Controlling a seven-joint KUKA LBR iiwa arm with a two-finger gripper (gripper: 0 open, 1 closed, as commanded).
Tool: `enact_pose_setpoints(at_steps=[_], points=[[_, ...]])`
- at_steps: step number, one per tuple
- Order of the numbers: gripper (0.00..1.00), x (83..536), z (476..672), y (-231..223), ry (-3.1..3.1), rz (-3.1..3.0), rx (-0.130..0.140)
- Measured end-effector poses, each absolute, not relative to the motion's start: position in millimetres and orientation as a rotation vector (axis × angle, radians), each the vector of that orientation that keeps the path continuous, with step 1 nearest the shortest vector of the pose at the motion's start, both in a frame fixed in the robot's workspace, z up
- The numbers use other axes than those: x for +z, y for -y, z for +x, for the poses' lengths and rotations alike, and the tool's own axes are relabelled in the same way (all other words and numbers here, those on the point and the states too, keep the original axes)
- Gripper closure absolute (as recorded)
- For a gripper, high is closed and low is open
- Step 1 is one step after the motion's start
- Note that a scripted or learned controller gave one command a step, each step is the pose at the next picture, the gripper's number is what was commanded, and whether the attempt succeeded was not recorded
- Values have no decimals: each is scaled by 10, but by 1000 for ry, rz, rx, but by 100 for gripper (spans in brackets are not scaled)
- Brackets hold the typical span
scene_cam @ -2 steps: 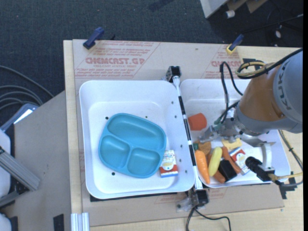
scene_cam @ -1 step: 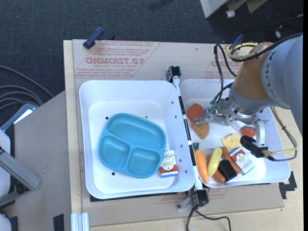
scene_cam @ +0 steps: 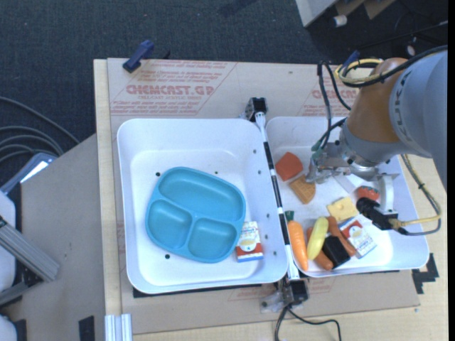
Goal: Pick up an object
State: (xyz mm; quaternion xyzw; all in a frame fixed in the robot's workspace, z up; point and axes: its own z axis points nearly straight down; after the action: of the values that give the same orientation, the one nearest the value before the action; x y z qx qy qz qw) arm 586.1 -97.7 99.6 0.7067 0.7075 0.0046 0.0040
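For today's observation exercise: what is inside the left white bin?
The left white bin holds a blue divided tray and a small carton beside it. Whatever lies under the tray is covered.

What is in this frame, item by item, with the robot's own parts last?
bins: 2, white, side by side on the bench
divided tray: 1, blue, left bin
small carton: 1, white and red, left bin, at the tray's lower right edge
orange-red block: 1, right bin, upper left
tan piece: 1, brown, right bin, below the block
carrot: 1, orange, right bin, along the left wall
banana: 1, yellow, right of the carrot
cheese wedge: 1, pale yellow, right bin, centre
black piece: 1, right bin, lower part
clip: 1, blue, bench's upper left corner
arm: 1, grey with orange band, over the right bin
gripper: 1, dark, beside the orange-red block
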Motion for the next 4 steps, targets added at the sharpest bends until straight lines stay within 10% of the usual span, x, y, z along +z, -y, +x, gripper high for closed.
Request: enact_pose_setpoints(at_steps=[1,2,3,4], points=[[0,995,5859,978,-2217,2215,14],[0,888,6006,969,-2219,2217,7],[100,992,6017,957,-2219,2215,12],[0,991,6016,956,-2219,2215,12]])
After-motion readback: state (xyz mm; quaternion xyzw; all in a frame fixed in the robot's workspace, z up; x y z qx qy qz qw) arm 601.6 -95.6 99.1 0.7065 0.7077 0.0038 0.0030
